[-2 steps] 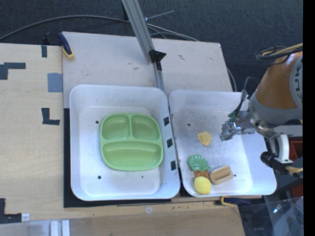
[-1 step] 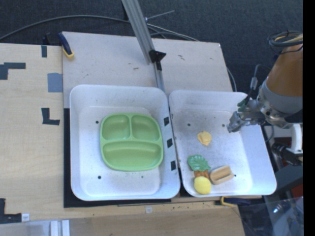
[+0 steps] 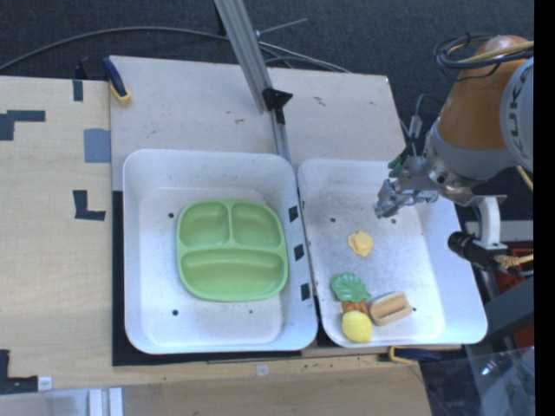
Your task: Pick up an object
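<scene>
Fingers (image 3: 388,206) above right bin (image 3: 451,319), nothing between.

Pale wooden bench (image 3: 52,232) seen, white board (image 3: 191,111) laid on top. Two shallow white bins placed side by side on it: left bin (image 3: 139,258), right bin (image 3: 451,310). Grey tape patches (image 3: 95,146) stuck at left. Blue-yellow clamp (image 3: 115,81) fixed at board corner.

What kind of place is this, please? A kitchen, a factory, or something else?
Most likely a robotics lab test bench, not a kitchen. A grey and orange robot arm reaches over two shallow white plastic bins, the food pieces look like toys, such as a yellow toy lemon, and loose cables run across the dark floor.
</scene>
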Motion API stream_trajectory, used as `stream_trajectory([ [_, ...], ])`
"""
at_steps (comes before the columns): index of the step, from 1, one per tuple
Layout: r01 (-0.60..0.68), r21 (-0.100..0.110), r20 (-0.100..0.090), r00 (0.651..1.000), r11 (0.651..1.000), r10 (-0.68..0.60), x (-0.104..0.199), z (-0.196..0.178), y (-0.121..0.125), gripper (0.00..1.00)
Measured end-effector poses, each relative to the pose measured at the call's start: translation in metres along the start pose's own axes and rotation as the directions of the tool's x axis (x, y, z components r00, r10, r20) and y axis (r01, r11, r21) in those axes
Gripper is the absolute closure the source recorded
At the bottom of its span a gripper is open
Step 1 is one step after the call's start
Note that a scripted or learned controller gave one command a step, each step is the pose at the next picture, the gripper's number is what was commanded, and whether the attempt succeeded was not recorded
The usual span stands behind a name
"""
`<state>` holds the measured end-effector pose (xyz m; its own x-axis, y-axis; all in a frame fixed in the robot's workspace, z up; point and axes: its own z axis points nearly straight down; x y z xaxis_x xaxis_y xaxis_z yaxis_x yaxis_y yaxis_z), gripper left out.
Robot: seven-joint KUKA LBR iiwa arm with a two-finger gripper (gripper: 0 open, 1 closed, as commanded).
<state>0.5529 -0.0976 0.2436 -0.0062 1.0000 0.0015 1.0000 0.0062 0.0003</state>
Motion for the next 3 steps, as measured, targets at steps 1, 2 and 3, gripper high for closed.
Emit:
stream_trajectory([
  [1, 0.000, 0.002, 0.000, 1.000, 1.000, 0.000, 0.050, 0.012, 0.027, 1.00],
  [2, 0.001, 0.001, 0.000, 1.000, 1.000, -0.001, 0.105, 0.019, 0.057, 1.00],
  [3, 0.000, 0.001, 0.001, 1.000, 1.000, 0.000, 0.156, 0.028, 0.081, 1.00],
])
